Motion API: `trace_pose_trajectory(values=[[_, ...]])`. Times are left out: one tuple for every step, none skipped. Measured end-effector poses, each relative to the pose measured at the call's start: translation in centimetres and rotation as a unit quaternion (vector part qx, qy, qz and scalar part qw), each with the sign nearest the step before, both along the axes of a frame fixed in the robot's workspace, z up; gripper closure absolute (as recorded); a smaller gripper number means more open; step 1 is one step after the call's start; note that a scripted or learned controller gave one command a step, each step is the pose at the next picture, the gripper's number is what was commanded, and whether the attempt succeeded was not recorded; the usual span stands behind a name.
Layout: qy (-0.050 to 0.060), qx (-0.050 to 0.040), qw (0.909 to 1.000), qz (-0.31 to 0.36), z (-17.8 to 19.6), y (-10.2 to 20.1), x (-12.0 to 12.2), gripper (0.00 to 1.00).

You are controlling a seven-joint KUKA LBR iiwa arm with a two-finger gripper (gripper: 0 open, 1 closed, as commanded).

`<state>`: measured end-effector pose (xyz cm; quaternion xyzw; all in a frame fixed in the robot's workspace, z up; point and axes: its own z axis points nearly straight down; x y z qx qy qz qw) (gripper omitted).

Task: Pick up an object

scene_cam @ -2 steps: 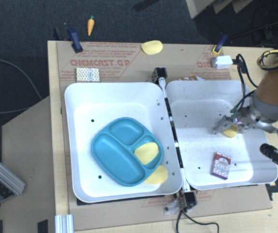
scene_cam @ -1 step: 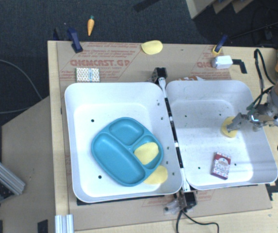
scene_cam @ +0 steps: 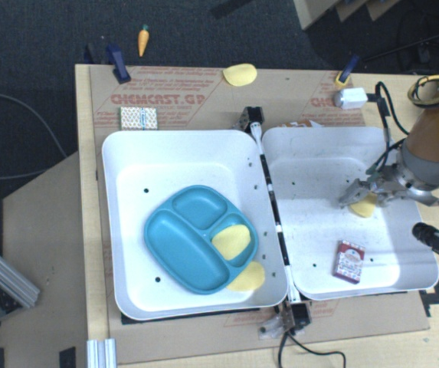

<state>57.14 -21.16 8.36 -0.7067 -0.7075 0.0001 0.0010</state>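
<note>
1. Camera view detail: a small yellow piece [scene_cam: 365, 208] lies on the floor of the right bin [scene_cam: 311, 159], toward its right wall; it is judged to be the object being tried for, since the gripper [scene_cam: 366, 192] is set directly over it.
2. The piece is seen touching or just under the gripper's metal tips, but whether it is held between them cannot be told, nor whether the tips are parted or closed.
3. A red packet [scene_cam: 349, 261] lies flat in the same bin, nearer the front than the yellow piece and apart from it, so the approach is not thought to be hindered by it.
4. The arm [scene_cam: 432, 148] is brought in over the right bin's right wall, its orange band above the wrist, with the wrist bent down and leftward so the tips meet the bin floor at a slant.
5. Left of the right bin, the left bin [scene_cam: 127, 175] holds a blue tray [scene_cam: 181, 244] lying tilted, with a yellow slice [scene_cam: 232, 241] in one compartment and another slice [scene_cam: 247, 277] just outside the tray's near edge.
6. Behind the right bin, on the board, a yellow lump [scene_cam: 240, 74] is left out of reach of this attempt.
</note>
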Motion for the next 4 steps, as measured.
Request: trace_pose_trajectory(values=[[-0.002, -0.0002, 1.0000, 0.001, 1.2, 0.0, 0.1, 1.00], [-0.001, -0.0001, 1.0000, 0.001, 1.1, 0.0, 0.1, 0.00], [-0.003, -0.0006, 1.0000, 0.001, 2.2, 0.0, 0.2, 1.00], [-0.002, -0.0006, 1.0000, 0.001, 2.1, 0.0, 0.1, 0.00]])
